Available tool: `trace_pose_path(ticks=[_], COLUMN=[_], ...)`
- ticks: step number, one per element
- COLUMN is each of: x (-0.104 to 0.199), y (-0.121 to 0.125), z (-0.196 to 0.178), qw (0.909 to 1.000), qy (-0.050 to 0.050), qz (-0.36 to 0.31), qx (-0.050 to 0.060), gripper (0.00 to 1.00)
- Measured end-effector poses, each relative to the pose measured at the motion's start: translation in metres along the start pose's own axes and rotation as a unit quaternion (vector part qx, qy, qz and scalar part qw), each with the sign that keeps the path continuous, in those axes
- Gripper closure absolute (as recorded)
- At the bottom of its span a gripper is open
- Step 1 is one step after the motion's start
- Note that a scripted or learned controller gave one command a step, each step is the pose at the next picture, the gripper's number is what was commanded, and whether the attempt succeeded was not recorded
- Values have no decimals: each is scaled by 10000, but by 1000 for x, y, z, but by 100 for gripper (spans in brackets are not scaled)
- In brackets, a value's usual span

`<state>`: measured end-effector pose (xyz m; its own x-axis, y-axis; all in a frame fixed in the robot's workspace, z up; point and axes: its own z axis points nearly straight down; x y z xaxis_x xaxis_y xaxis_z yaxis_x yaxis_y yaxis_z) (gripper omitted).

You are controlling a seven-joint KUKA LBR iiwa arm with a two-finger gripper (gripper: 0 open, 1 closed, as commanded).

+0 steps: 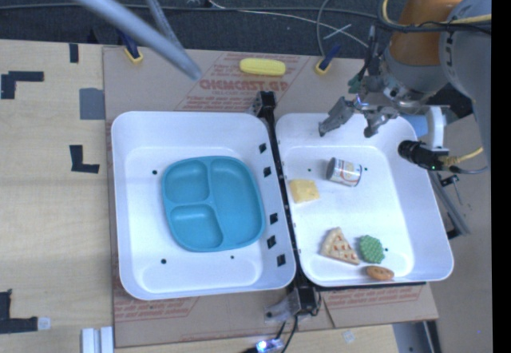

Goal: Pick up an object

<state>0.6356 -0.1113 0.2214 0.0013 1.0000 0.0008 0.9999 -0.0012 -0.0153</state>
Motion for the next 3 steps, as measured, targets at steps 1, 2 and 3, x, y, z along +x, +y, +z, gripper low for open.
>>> trace_pose_path(ticks=[1,2,3], x=[0,8,8], y=[3,5,4], z=[-9,52,96], qw=[10000,10000,10000], qy=[-8,-6,-10], qz=[-14,-18,-14], qx=[-72,-41,-53], gripper=[0,0,0])
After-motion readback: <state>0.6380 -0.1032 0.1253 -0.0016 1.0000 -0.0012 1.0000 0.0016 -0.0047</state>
